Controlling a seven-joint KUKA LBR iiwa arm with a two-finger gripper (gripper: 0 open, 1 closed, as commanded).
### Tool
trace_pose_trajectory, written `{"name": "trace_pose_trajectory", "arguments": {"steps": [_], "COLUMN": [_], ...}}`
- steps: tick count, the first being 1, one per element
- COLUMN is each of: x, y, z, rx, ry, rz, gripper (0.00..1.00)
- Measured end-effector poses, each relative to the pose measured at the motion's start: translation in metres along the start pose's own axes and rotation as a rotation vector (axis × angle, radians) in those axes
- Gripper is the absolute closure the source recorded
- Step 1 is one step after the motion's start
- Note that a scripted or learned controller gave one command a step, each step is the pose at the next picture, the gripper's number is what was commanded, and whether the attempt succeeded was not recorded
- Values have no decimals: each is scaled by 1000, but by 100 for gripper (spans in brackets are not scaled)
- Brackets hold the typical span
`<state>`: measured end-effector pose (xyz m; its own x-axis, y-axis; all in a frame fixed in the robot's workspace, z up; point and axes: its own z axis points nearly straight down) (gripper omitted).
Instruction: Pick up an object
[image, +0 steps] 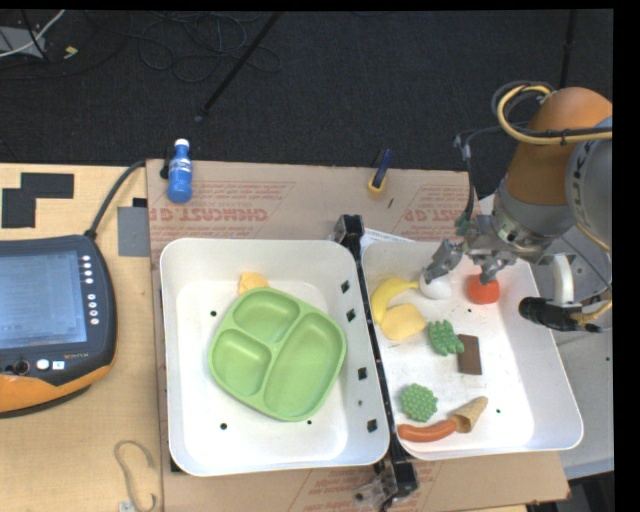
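surface: cardboard sheet (300, 205) under the bins, red print mirrored, unreadable
gripper (466, 268): fingers spread wide, holding nothing
white object (436, 287): right bin (545, 390), touching the left finger
red object (483, 290): beside the right finger

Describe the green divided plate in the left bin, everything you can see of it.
The green divided plate is a light green, smooth, plastic-looking dish with rounded corners and three compartments separated by raised ridges: two smaller ones toward the left and one larger on the right. It lies flat, right side up, turned at an angle to the walls of the left bin, roughly in its middle. Nothing sits in its compartments. A small yellow object peeks out at its upper left edge, apparently touching it.
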<state>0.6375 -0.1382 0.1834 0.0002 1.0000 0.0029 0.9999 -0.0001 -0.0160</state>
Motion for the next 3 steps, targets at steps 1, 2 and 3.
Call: {"name": "trace_pose_trajectory", "arguments": {"steps": [1, 2, 3], "x": [0, 1, 4], "y": [3, 5, 5], "z": [-8, 56, 98], "rx": [-13, -7, -10], "ry": [-2, -1, -2], "rz": [-1, -2, -4], "gripper": [0, 0, 0]}}
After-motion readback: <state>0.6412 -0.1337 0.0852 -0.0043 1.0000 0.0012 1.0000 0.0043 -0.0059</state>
